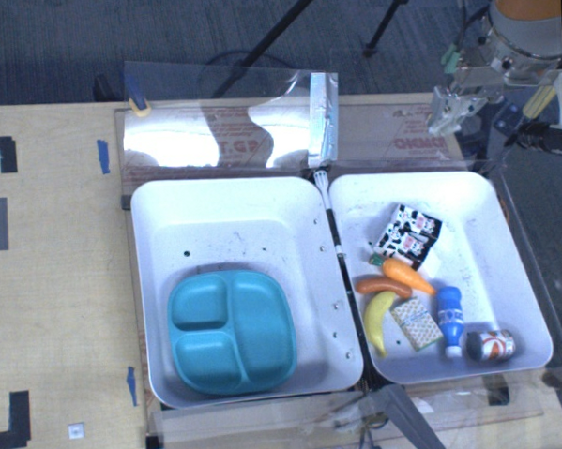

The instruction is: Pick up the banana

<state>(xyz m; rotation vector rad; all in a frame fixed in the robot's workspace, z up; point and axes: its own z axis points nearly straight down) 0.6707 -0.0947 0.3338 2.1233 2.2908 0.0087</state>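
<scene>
Two bins are sitting on the desk; the banana (376, 319) is lying in the right bin (477, 199), touching the carrot (399, 276). The gripper (449, 107) is hovering beyond the bin's far rim, jaw state unreadable. Approach step: descent over the banana is pending.

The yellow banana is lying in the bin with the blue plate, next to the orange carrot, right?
Not quite. In the camera view the curved yellow banana lies beside the orange carrot in the right-hand white bin. The blue divided plastic plate sits by itself in the left-hand white bin.
</scene>
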